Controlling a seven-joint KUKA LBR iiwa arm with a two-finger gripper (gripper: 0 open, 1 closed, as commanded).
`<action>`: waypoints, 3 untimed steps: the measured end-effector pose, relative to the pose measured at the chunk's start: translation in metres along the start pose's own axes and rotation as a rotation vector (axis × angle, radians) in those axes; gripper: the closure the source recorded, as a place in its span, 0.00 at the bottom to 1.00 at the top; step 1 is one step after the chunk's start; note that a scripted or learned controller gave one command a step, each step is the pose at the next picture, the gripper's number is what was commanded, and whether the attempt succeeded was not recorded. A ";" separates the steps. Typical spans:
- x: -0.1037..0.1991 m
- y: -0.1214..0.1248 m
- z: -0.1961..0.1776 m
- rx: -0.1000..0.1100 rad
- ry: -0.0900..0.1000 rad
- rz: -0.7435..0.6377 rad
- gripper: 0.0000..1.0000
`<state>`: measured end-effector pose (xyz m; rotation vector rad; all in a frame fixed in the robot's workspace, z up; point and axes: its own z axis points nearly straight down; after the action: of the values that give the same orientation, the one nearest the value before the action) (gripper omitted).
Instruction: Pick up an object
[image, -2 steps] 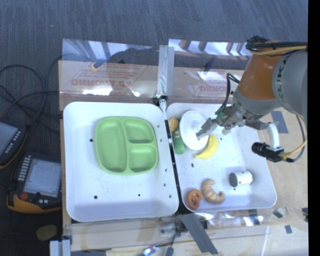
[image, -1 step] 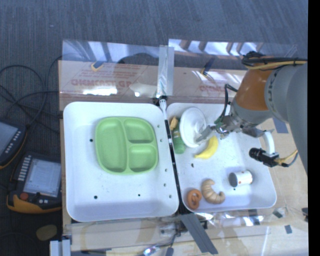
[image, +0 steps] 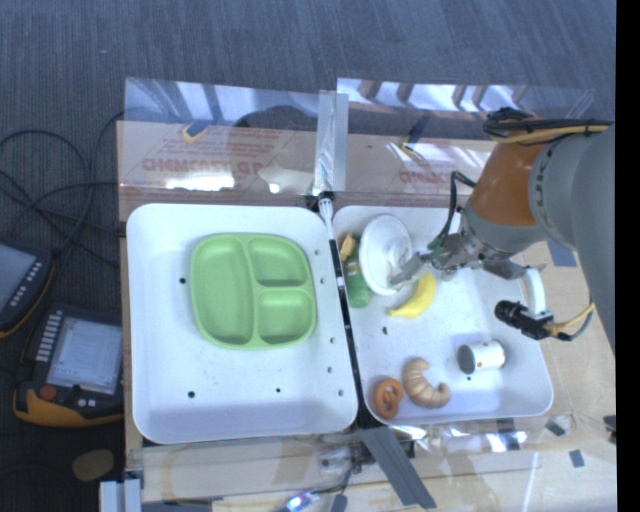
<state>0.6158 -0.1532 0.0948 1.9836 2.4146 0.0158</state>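
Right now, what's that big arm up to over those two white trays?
A robot arm is reaching in from the right over the right-hand bin, trying to pick something up. Its gripper is down beside a white bowl and a banana, but nothing is visibly held. A croissant, a doughnut and a small white cup lie nearer the front. The left bin holds a green divided plate.

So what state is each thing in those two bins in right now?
Green divided plate: flat in the left bin, nothing on it.
White bowl: tipped on its side, at the gripper.
Banana: lying flat.
Croissant: lying flat.
Small white cup: on its side.
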 end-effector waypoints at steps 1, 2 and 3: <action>0.000 0.002 -0.008 -0.001 0.001 -0.001 1.00; 0.051 0.050 -0.080 0.039 0.007 0.040 1.00; 0.069 0.035 -0.091 0.026 0.006 0.160 1.00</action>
<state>0.6354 -0.0787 0.1858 2.1851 2.2646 -0.0083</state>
